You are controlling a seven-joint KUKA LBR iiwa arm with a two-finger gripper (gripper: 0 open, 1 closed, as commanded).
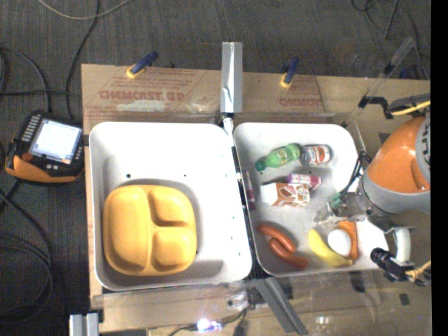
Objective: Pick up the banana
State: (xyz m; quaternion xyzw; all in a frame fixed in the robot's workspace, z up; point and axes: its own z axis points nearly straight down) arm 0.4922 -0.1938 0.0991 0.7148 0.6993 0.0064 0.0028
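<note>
1. Overhead, the camera view looks down on two shallow white bins side by side: the left bin [98,187] takes the centre-left of the frame, the right bin [294,133] the centre-right.
2. Inside the left bin lies a yellow compartment tray [150,227], set toward that bin's lower left, with three recesses showing.
3. At the frame's right edge the arm [400,168] comes in, its orange band rounded and bright, with grey housing below it.
4. Its gripper [343,208] hangs over the lower right part of the right bin; whether it is open, closed or gripping anything I cannot tell, for the parts there are small and cluttered.
5. Just below that, the banana [325,250] lies on the floor of the right bin near its lower right corner, slanting down to the right.
6. Touching the banana's right side is a white egg-like object [339,242], and an orange carrot [352,236] runs down beside it.
7. Left of the banana, two red sausages [281,244] lie together.
8. Higher in that bin are a green bottle [278,157], a can [316,154] just beside it, and a red and white packet [290,192] below them.
9. At the frame's left edge, off the bench, sits a handheld control pendant [47,147] with a lit screen.
</note>
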